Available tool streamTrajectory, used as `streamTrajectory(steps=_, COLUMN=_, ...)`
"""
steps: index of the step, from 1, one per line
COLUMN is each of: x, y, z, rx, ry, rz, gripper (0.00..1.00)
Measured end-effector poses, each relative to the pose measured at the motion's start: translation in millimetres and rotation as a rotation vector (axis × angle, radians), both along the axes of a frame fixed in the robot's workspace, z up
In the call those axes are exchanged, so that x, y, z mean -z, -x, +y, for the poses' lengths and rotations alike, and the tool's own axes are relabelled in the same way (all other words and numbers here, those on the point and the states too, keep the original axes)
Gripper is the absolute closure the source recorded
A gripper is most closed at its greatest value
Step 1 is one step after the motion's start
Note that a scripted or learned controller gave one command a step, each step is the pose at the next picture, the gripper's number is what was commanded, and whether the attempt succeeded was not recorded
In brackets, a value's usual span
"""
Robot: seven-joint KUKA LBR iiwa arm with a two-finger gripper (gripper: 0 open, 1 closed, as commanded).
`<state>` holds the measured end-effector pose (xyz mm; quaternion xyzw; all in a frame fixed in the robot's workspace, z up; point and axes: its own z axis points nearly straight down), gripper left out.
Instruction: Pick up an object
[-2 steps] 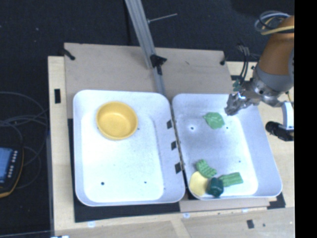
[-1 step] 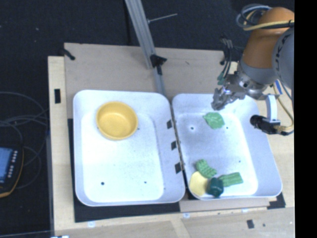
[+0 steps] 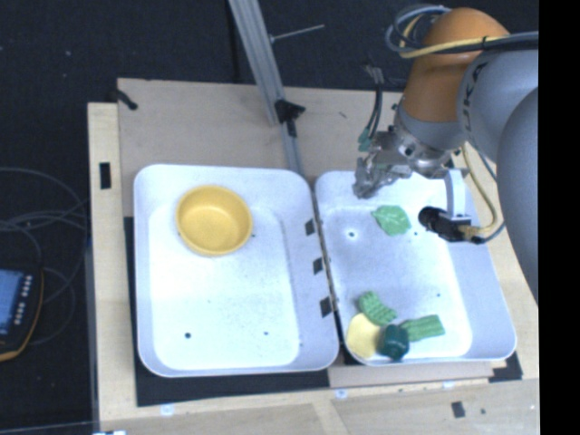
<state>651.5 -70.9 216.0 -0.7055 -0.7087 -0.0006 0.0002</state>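
My gripper (image 3: pixel 367 185) hangs over the far left corner of the right bin (image 3: pixel 408 261), its tips pointing down. A light green piece (image 3: pixel 391 219) lies just right of and nearer than the gripper, apart from it. At the bin's near edge sit a green ridged piece (image 3: pixel 375 307), a yellow object (image 3: pixel 362 335), a dark teal round object (image 3: pixel 394 341) and a green block (image 3: pixel 424 327), clustered together. Nothing shows between the fingers.
A yellow bowl (image 3: pixel 214 220) rests in the far part of the left bin (image 3: pixel 227 333). A grey metal post (image 3: pixel 263 62) rises behind the bins. A black fitting (image 3: pixel 439 222) on cables hangs over the right bin's far right side.
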Motion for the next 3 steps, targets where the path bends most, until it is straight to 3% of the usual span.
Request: streamTrajectory(steps=3, x=-5, y=-24, z=159, rx=0.001, ry=0.0, rz=0.0, gripper=1.0)
